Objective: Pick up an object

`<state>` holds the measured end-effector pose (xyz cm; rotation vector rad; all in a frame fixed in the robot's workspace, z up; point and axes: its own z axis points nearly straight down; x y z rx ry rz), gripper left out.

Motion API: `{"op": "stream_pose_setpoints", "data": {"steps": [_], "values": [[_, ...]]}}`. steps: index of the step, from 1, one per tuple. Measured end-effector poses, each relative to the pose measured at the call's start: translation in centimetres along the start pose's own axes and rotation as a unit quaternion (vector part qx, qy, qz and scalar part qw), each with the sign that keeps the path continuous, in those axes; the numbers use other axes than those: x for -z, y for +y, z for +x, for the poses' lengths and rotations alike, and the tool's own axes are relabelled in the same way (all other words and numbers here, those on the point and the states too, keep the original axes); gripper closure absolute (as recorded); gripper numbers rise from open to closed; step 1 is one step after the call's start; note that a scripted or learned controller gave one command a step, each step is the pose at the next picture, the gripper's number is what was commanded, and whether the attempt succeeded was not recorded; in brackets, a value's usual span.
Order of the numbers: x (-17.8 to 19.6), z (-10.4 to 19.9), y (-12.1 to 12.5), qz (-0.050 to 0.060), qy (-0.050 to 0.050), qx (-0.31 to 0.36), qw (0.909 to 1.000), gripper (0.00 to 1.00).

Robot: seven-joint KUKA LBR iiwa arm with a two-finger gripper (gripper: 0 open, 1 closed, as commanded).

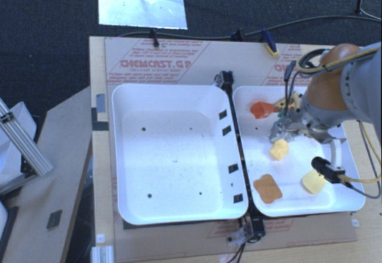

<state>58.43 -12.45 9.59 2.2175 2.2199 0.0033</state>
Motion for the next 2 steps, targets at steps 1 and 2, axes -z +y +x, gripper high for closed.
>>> {"op": "stream_pose_setpoints", "data": {"steps": [1,2], "values": [[9.5,5.5,0.2,-0.003,0.001,0.005,1.0,1.0],[8.9,13.8,1.1,0.001,0.003,0.006,1.0,1.0]]}}
